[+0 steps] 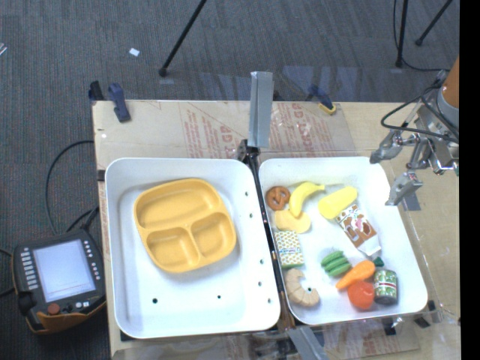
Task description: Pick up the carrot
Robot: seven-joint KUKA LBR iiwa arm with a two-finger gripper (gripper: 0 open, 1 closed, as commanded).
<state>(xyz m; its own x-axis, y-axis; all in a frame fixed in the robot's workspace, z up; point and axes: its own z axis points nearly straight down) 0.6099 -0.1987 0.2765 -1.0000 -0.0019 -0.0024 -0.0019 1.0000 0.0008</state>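
i read this as the approach step, with nothing picked yet: the hand (405, 172) hangs over the right bin's (319, 172) far right corner, and from this slant i cannot tell whether it is released or clenched, though nothing sits in it. the carrot (355, 274) lies in that bin toward its near right corner, slanted, its green top (378, 262) pointing at the right wall. it is crowded: a red tomato (361, 295) touches its near side, a green can (386, 286) sits just beside that, the pea pods (335, 262) lie just to its left, and a carton (358, 229) lies just beyond it. the left bin (124, 201) carries the yellow tray (184, 224), which plays no part. my judgement is that the next move must bring the hand toward the near edge, line it across the carrot's narrow width, and drop between tomato and carton without nudging either.
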